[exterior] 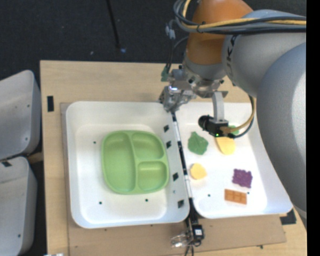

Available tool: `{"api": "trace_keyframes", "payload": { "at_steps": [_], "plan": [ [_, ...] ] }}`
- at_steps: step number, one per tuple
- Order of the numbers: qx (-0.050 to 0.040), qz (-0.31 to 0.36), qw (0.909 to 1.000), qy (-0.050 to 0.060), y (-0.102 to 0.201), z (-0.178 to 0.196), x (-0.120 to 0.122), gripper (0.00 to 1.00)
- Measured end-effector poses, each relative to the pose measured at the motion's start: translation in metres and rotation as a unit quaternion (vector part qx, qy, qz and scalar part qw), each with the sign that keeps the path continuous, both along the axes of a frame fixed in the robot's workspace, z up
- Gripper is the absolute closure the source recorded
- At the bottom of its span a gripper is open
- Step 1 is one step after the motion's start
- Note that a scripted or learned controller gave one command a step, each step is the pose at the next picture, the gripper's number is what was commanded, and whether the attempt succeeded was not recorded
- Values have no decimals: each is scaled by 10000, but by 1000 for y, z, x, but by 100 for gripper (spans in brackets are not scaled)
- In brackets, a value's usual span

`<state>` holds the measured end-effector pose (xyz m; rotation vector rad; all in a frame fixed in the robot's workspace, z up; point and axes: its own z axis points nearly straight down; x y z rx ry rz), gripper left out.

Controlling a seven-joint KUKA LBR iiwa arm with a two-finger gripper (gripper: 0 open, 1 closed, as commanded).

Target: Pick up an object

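While the arm's metal gripper (173,95) hangs over the far end of the ridge (177,153) between the bins, I cannot tell whether it is open or closed. A lumpy green plastic piece (198,143) lies nearest in the right white bin (261,185), apart from its neighbours. Centring over it, clear of the ridge, before descending seems surest.

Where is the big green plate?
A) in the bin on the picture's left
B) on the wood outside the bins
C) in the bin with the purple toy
A: the green plate lies in the left bin, while the purple toy sits in the other bin.
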<state>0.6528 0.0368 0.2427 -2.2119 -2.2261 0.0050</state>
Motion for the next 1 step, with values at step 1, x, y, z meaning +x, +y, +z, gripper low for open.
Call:
{"api": "trace_keyframes", "payload": {
  "at_steps": [1],
  "plan": [
    [2, 4, 10000, 8, 52, 4, -17, 100]
  ]
}}
